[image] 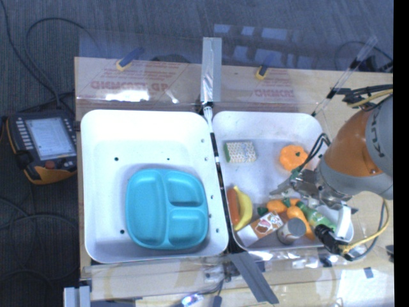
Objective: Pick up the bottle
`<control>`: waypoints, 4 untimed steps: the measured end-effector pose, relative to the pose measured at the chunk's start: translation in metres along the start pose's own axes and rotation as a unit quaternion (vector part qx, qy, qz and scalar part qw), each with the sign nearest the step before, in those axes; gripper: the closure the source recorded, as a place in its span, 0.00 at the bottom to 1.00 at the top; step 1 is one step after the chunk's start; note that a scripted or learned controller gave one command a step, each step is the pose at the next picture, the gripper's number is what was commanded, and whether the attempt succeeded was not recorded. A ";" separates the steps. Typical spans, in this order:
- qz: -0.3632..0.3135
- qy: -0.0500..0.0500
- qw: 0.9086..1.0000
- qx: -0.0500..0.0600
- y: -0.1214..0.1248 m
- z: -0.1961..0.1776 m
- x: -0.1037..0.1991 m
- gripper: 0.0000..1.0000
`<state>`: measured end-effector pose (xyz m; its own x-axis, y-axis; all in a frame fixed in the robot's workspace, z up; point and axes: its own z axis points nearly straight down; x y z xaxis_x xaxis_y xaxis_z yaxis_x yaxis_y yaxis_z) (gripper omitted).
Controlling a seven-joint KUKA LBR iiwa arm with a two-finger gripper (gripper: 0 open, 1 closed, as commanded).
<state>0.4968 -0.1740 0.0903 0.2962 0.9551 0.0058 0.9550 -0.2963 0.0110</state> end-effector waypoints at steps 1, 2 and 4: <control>0.161 -0.003 0.987 -0.003 -0.006 0.000 0.062 0.00; 0.191 0.001 0.982 0.000 -0.001 -0.001 -0.019 0.00; 0.190 0.000 0.982 -0.001 0.000 -0.010 -0.020 0.00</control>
<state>0.4907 -0.1926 0.0999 0.6313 0.7755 0.0099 0.7755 -0.6313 0.0096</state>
